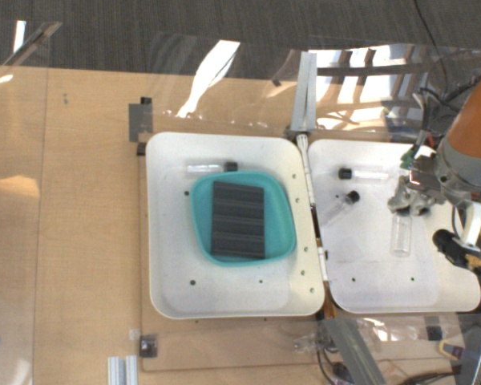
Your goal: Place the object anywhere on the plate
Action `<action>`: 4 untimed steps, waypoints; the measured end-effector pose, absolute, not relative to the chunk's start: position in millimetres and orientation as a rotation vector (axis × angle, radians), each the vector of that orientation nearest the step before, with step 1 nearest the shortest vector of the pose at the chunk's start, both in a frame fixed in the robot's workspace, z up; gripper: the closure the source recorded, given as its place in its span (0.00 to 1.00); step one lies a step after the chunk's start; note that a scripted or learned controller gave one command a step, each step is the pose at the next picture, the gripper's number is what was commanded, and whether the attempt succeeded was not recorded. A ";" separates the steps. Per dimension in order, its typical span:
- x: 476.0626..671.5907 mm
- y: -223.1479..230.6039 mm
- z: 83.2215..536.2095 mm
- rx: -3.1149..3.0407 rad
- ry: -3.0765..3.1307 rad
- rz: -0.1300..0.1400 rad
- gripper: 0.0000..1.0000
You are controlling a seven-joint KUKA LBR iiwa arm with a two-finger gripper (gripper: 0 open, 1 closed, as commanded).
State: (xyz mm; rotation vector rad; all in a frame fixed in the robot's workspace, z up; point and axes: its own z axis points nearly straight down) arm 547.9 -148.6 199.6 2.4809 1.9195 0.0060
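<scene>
A teal plate (284, 224) lies in the left bin (168, 279). On its middle rests a dark grey ribbed block (239, 219). My gripper (408, 204) hangs over the right bin (457, 291), near its right side. Just below the gripper a clear tube (401, 236) lies on the bin floor, apart from it as far as I can see. Nothing shows in the gripper's grasp.
A clear tube with a black cap (211, 167) lies at the back of the left bin, behind the plate. Two more capped clear tubes (361, 173) (343, 203) lie at the back left of the right bin. The ridge between the bins (311, 215) runs front to back.
</scene>
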 end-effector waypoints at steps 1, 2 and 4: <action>525.3 -60.7 184.1 2.242 2.198 0.004 1.00; 602.2 4.0 218.3 2.228 2.208 0.009 1.00; 587.3 81.2 184.9 2.389 2.038 0.005 0.00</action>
